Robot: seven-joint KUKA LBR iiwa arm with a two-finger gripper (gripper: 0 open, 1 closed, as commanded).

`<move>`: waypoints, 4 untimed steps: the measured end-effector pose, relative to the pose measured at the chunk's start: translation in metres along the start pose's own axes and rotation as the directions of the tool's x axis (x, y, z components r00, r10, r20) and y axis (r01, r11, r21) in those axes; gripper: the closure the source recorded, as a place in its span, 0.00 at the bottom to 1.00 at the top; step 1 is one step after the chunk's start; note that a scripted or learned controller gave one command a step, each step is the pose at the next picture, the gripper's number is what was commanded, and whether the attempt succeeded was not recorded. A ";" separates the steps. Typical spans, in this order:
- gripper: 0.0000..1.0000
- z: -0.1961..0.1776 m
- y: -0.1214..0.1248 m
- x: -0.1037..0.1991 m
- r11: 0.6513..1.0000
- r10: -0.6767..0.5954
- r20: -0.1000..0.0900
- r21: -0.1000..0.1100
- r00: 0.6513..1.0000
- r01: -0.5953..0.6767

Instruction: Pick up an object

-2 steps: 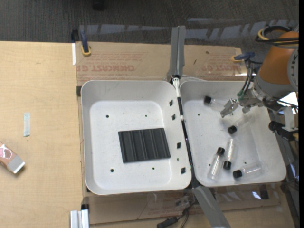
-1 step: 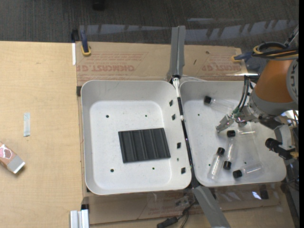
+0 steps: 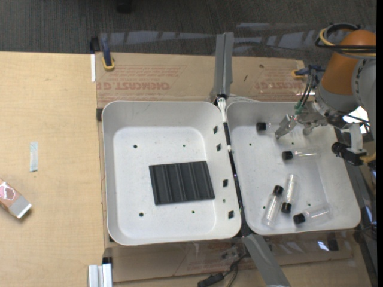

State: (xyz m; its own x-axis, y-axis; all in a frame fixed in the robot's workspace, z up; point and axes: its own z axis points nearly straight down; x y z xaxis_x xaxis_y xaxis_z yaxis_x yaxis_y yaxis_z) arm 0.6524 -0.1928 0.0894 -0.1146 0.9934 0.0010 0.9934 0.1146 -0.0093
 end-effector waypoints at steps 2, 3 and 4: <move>0.00 -0.009 0.000 0.000 1.000 -0.003 0.001 0.002 1.000 0.003; 0.00 -0.003 -0.078 0.022 1.000 -0.024 0.001 -0.008 1.000 0.024; 1.00 -0.011 -0.079 0.021 1.000 -0.020 0.001 -0.009 1.000 0.020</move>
State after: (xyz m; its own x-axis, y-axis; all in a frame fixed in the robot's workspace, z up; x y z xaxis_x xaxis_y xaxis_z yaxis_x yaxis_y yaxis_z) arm 0.5717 -0.1809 0.1016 -0.1346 0.9909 -0.0001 0.9909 0.1346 -0.0007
